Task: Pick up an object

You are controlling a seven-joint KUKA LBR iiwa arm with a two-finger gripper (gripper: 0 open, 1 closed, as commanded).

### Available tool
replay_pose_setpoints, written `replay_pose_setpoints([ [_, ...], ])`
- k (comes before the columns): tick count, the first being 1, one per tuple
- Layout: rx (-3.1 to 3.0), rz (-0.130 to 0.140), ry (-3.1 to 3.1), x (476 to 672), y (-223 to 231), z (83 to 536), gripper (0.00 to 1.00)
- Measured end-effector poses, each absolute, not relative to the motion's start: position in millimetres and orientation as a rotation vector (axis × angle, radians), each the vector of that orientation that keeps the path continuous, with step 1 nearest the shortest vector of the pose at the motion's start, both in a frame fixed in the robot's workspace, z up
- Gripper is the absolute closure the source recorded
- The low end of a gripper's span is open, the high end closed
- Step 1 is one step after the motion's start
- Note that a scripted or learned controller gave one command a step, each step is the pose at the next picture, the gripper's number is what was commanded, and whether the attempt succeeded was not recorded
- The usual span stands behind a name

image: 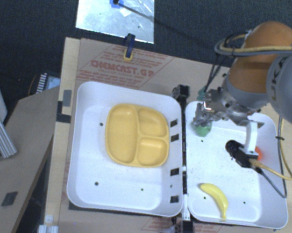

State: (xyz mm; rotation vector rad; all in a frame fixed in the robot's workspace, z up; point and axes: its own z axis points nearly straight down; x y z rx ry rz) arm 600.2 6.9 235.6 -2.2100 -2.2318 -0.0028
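My gripper [204,118] is low over the far left part of the right bin [262,212], directly above a small green object [203,130] whose top is hidden by the fingers. A yellow banana [215,197] lies near the right bin's front edge. A small orange object [257,154] peeks out beside the wrist bracket in the middle of that bin. A yellow divided plate [136,135] rests in the middle of the left bin [84,147].
The two white bins sit side by side on a cardboard sheet [122,67], joined by a black-clipped divider [181,145]. The grey and orange arm [264,55] comes in from the upper right over the right bin's far edge.
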Motion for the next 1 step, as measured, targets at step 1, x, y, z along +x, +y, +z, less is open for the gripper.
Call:
replay_pose_setpoints([
  [1,-2.211,-0.003,-2.232,606.6,61.6,221.8,1.0],
])
